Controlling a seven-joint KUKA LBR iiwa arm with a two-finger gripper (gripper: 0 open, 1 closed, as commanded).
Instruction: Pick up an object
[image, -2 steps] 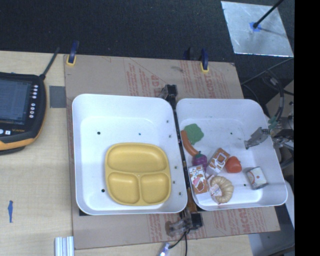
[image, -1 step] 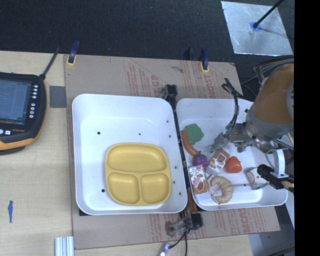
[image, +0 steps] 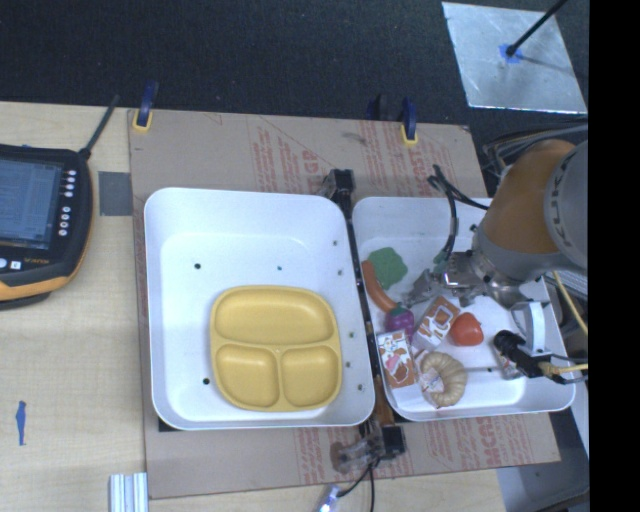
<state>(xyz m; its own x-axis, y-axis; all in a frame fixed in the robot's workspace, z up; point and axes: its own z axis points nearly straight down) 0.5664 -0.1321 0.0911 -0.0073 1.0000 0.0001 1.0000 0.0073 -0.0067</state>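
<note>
Claw (image: 447, 283) low over the right bin (image: 480, 400), right of frame centre, finger state impossible to tell. Nearest objects just below and left of it: snack packet (image: 436, 322), red tomato (image: 466, 328), purple piece (image: 401, 321). Croissant (image: 443, 378) farther down, long axis roughly vertical.

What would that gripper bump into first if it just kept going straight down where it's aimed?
Probably the small snack packet or the red tomato-like toy beside it: the gripper hangs over the right bin, right above that cluster. From this slanted view the height is unclear, so it's a guess.
</note>
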